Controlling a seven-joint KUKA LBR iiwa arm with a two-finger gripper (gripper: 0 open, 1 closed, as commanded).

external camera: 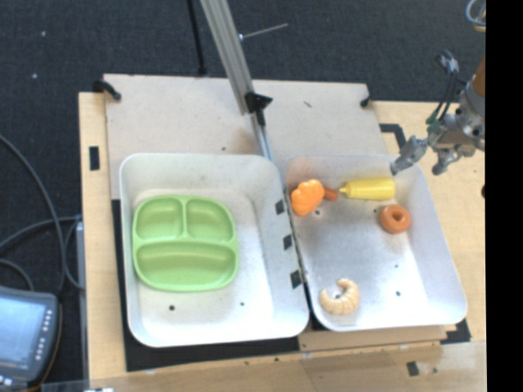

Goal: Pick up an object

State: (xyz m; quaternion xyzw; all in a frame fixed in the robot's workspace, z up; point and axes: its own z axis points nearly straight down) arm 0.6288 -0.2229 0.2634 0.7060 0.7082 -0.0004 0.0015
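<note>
Green divided plate, left bin; right bin: orange toy, yellow corn lying 3-to-9, orange ring, croissant; gripper spread, empty, corn at its 8 o'clock

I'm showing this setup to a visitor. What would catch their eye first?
Probably the bright green tray, lying alone in the left bin. Next come the small colourful items in the right bin: an orange pepper beside a yellow bottle, an orange ring and a pale croissant. The gripper hangs at that bin's far right corner, holding nothing.
</note>
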